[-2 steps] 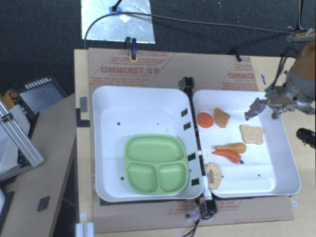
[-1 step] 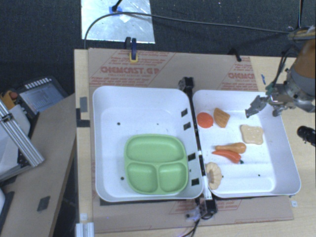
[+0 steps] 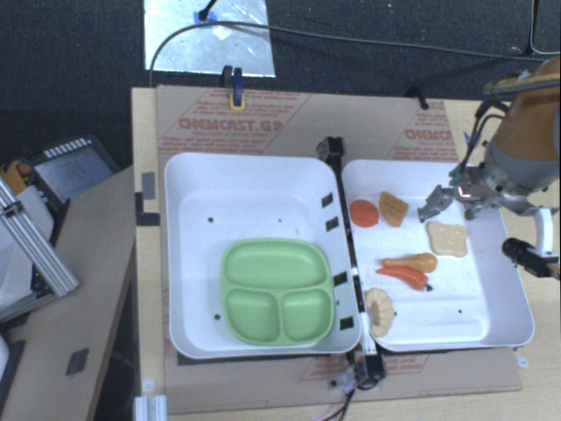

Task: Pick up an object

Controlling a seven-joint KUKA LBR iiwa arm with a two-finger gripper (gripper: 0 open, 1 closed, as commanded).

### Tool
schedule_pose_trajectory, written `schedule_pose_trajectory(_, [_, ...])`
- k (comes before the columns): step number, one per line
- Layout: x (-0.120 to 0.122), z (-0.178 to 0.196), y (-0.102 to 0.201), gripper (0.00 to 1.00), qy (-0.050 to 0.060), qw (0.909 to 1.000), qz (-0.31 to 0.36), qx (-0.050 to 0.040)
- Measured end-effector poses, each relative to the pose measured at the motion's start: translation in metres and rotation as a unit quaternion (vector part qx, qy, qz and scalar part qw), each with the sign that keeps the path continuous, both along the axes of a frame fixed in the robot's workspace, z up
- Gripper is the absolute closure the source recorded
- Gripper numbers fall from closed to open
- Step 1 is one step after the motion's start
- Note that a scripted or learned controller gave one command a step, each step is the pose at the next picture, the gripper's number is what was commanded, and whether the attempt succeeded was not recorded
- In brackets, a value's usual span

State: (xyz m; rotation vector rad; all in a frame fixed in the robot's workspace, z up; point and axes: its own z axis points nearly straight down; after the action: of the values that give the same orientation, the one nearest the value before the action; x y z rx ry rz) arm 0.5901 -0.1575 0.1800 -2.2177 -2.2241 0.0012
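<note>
camera view: fixed, looking down at a slant on two white bins on the counter (image 3: 145, 261).
landmark: right bin (image 3: 500, 323); places below are relative to it.
gripper (image 3: 436, 203): over the right bin's upper middle, grey fingers reaching left; they look slightly spread with nothing between them, though it's small and partly blurred, so that's a best guess.
candidate objects, all lying loose in the right bin: red round piece (image 3: 364, 213) at upper left; tan wedge (image 3: 394, 209) just beside it; pale bread-like piece (image 3: 448, 239) right of centre, just below the gripper; orange squash-shaped piece (image 3: 410, 262) at centre; red pepper-like piece (image 3: 405, 276) touching its lower side; beige ridged piece (image 3: 379, 310) at the lower left corner.
nearest to gripper: tan wedge and pale bread-like piece.
left bin (image 3: 188, 191): beside the right bin, holds a green divided tray (image 3: 276, 289).
progress: nothing grasped, nothing lifted. Left to do: descend on one piece, close, lift.
writing: "CHEMCAST GP" in red, repeated on the brown sheet (image 3: 280, 112) under both bins; other text too small to read.
</note>
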Motion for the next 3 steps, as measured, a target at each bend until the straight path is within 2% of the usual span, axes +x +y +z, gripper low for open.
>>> schedule_pose_trajectory(2, [0.001,-0.093,-0.004,0.0,-0.002,1.0,0.0,-0.0005])
schedule_pose_trajectory(3, [0.004,-0.078,-0.006,1.0,-0.006,1.0,-0.001,-0.0028])
